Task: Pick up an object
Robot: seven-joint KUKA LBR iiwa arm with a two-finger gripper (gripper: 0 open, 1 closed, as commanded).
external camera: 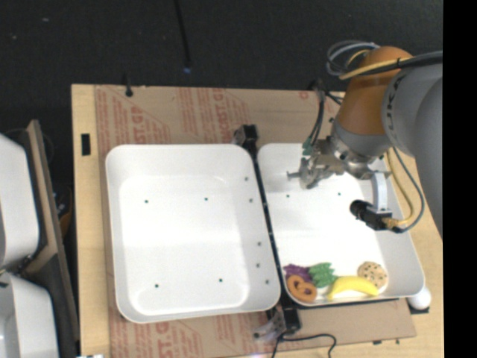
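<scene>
We cannot tell our end effector state; crowded yellow plastic banana and purple grapes risk a mis-grasp.

The grey arm is reaching in from the right — orange band uppermost — its gripper hanging low, pointing leftward.

A: From where we stand, what makes up the arm?

B: A smooth grey casing, rounded, with a glossy orange band above the wrist.

A: And the cabling?

B: Pale looped cables crown the band; thin dark leads trail beside it. Below sits a metallic gripper and a small black fitting.
</scene>
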